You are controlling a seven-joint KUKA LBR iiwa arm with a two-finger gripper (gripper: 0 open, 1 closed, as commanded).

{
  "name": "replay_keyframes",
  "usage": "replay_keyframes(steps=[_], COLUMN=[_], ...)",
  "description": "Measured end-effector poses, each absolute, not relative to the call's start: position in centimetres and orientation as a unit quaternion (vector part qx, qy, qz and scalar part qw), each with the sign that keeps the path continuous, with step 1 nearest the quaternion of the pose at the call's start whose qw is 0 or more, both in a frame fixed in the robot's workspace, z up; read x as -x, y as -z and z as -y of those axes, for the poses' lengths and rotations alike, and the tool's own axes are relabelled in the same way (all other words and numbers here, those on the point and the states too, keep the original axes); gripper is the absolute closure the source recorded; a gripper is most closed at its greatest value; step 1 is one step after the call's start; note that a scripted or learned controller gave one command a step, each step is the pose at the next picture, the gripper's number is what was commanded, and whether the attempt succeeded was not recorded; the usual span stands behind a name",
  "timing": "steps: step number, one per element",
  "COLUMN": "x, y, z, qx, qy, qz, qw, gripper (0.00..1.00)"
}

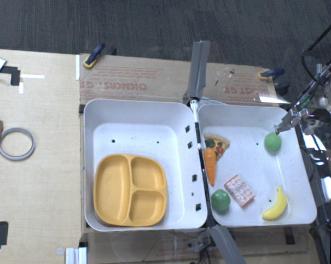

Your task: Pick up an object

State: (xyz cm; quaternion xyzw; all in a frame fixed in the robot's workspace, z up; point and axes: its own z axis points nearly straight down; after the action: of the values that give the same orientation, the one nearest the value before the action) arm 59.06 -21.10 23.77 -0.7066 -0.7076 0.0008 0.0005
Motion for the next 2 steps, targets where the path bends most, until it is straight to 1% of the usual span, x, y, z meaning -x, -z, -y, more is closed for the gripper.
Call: replay_keyframes(steps=[1,2], x=[-62.9,-62.5], y=[-10.4,-9.2], z=[21.3,17.7], qx=[0.728,0.698], qy=[0.0015,-0.0007], qz=[0.685,0.716], qw=[0.006,0.001], gripper=[0.00,0.00])
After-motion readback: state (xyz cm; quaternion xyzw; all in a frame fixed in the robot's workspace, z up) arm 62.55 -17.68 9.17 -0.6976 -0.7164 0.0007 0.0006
